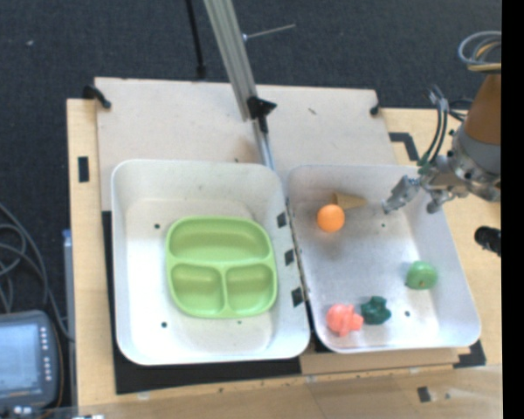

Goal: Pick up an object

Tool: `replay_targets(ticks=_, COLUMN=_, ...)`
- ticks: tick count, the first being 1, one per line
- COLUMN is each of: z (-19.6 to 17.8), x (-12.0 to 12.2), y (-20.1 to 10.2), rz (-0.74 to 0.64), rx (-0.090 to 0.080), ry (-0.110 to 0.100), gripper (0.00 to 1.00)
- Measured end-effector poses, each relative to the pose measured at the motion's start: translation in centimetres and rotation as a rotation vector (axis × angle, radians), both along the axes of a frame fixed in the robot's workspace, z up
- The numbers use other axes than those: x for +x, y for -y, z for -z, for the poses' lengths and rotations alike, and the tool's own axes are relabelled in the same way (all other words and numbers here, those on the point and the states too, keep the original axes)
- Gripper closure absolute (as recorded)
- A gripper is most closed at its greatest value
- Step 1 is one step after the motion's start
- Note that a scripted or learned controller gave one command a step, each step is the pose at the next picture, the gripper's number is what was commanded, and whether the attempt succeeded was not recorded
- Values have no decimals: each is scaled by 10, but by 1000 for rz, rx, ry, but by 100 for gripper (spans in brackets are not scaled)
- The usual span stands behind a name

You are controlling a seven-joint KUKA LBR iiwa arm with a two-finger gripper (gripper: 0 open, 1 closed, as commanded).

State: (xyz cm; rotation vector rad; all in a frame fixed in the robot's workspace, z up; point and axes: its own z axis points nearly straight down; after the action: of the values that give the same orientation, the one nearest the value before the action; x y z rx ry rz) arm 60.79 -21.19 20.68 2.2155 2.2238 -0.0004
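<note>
Arm in from right, wrist low, pincer (pixel 414 195) open, empty

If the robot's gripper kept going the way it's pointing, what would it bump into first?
The gripper points down and left over the right bin. Going on, it would probably meet the bin's bare floor before the orange ball, though depth is hard to judge from above.

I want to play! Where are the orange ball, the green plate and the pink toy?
orange ball (pixel 331 218), camera view, its middle.
green plate (pixel 220 232), camera view, top compartment.
pink toy (pixel 343 319), camera view, its middle.
</note>
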Motion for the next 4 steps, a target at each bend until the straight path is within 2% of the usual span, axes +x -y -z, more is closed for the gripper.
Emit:
replay_targets(ticks=1, z=0, x=0, y=0, rz=-1, rx=-1, ry=-1, gripper=0)
replay_targets(ticks=3, z=92, x=-9, y=-10, rz=2, rx=1, ry=-5, gripper=0)
replay_targets(ticks=4, z=106, x=-9, y=-9, rz=3, rx=0, ry=-3, gripper=0)
